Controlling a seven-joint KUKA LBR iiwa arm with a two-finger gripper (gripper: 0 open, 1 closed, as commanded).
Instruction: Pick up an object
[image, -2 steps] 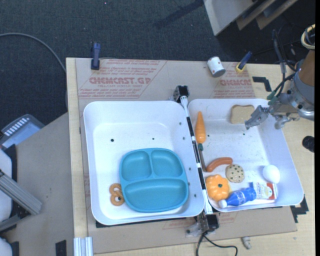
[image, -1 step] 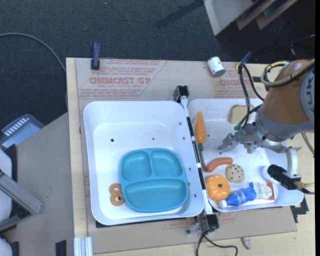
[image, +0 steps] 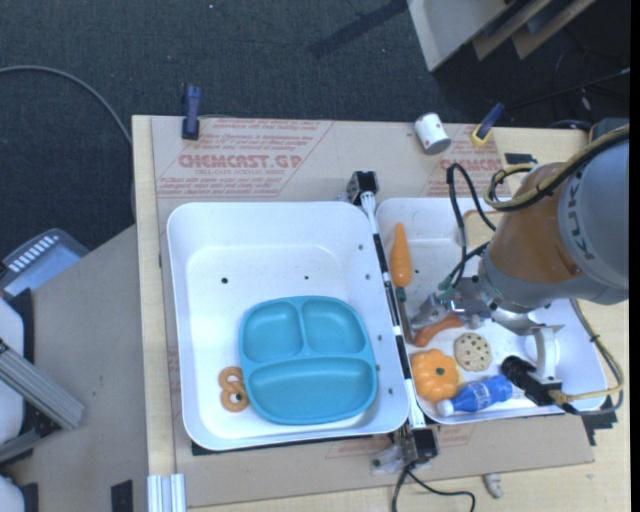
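Note:
My gripper (image: 443, 308) is low in the right bin (image: 430, 215), near its left wall, with the grey arm coming in from the right. Right beneath it lies a small orange-red piece (image: 437, 327); whether the gripper holds that piece is unclear. An orange carrot (image: 400, 255) lies along the left wall just behind the gripper. In front of it are a speckled cookie (image: 472, 349), a small orange pumpkin (image: 436, 373) and a blue bottle (image: 485, 393) lying on its side.
The left bin (image: 200, 250) holds a blue divided plate (image: 305, 358) and a small pretzel (image: 234, 389) beside the plate's left edge. A white roll (image: 432, 132) and a blue clip (image: 191, 110) sit on the bench behind the bins.

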